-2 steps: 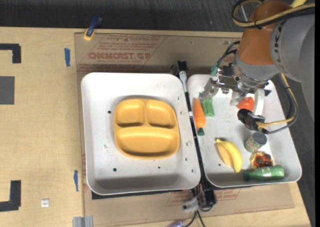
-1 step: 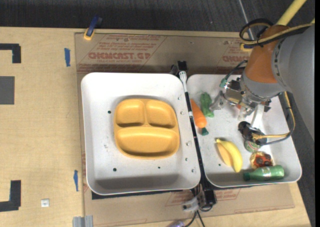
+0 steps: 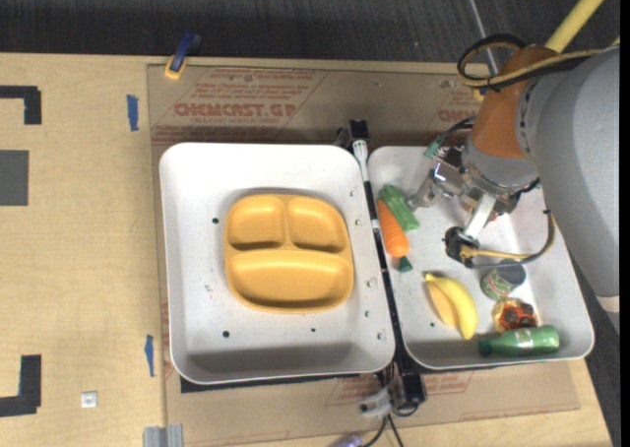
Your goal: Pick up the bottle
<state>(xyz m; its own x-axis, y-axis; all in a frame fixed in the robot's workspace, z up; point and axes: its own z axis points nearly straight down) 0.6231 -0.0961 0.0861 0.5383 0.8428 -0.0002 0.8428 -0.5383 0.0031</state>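
The green bottle [image 3: 522, 340] is lying on its side along the lower rim of the right bin [image 3: 421, 335], at the lower right of the frame. The gripper [image 3: 453, 184] is hanging over that bin's upper part, well apart from the bottle; whether it is released or clenched cannot be told. Between them a banana [image 3: 451, 302], a small tin [image 3: 504, 280] and a red-and-yellow item [image 3: 515, 314] are lying, the last just beside the bottle. A carrot [image 3: 394, 228] is resting near the bin's left wall. A yellow divided plate [image 3: 288, 250] is sitting in the left bin [image 3: 197, 238].

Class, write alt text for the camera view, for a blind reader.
A green bottle lies on its side at the right bin's near edge, with a banana and carrot nearby; the gripper hangs over that bin's far part. The left bin holds a yellow divided plate.
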